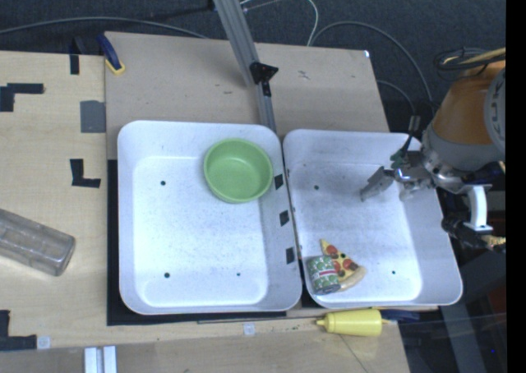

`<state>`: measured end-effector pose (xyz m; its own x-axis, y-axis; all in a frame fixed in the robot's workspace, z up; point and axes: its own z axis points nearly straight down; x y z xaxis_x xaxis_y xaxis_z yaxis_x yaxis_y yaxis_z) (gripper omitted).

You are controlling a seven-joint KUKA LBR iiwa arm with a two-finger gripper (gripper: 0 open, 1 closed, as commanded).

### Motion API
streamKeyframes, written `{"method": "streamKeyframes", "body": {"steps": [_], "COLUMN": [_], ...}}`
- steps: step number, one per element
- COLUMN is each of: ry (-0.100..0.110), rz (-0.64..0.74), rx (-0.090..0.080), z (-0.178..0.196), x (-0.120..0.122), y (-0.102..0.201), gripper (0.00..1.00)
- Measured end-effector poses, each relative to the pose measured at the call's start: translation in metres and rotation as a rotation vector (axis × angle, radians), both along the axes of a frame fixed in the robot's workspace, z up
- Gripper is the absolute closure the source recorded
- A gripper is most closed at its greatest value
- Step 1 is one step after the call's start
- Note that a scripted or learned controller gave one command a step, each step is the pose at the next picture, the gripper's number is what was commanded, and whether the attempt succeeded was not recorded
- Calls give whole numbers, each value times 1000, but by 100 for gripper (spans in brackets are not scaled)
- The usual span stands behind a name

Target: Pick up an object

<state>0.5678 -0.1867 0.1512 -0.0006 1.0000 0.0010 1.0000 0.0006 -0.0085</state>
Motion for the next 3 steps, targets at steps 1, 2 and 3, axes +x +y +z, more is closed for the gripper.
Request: {"method": "streamKeyframes", "body": {"steps": [1,2,3], "ry": [-1,-6,-12], "rz": [2,2,0], "rx": [0,0,-3], "z": [-61,-47,3], "x": [6,7,10], "y": [4,4,-5], "gripper": [0,100,100]}}
